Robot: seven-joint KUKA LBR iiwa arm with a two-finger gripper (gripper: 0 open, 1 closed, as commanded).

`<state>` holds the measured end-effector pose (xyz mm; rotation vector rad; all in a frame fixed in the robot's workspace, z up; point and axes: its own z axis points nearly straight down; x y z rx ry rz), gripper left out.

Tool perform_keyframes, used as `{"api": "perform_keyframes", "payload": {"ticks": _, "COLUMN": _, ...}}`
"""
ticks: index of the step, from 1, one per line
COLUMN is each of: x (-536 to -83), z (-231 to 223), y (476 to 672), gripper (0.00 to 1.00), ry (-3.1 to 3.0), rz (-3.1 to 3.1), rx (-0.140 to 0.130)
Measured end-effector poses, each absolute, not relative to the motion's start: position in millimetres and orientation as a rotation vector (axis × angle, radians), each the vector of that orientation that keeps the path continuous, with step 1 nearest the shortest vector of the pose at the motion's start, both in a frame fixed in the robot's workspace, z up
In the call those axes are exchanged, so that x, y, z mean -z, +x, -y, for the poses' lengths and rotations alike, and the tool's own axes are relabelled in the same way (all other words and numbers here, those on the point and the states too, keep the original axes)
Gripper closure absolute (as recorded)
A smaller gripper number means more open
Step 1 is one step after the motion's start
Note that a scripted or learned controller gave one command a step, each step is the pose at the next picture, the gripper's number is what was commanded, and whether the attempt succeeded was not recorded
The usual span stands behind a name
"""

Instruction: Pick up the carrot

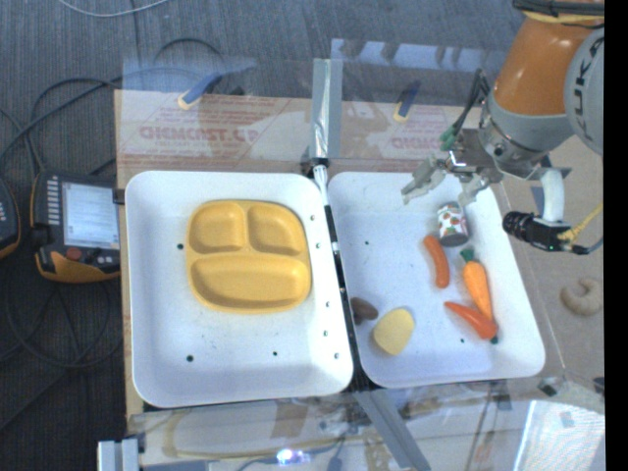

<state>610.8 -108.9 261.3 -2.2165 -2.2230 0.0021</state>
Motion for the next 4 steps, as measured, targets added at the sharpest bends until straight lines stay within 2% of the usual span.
{"api": "perform_keyframes", "payload": {"ticks": 1, "x": -128.4, "z": 150.8, "y": 552.2, "gripper": 0.0, "ry": -2.279, "rz": 2.157, "rx": -0.003}}
{"api": "perform_keyframes", "payload": {"ticks": 2, "x": -106.3, "z": 185.5, "y": 539.9, "gripper": 0.0, "ry": -2.544, "rz": 1.821, "rx": 0.029}}
{"api": "perform_keyframes", "payload": {"ticks": 3, "x": -98.2, "z": 192.6, "y": 515.0, "gripper": 0.0, "ry": -2.514, "rz": 1.888, "rx": 0.064}}
{"api": "perform_keyframes", "payload": {"ticks": 4, "x": -98.1, "z": 194.6, "y": 504.7, "gripper": 0.0, "ry": -2.459, "rz": 1.967, "rx": 0.065}}
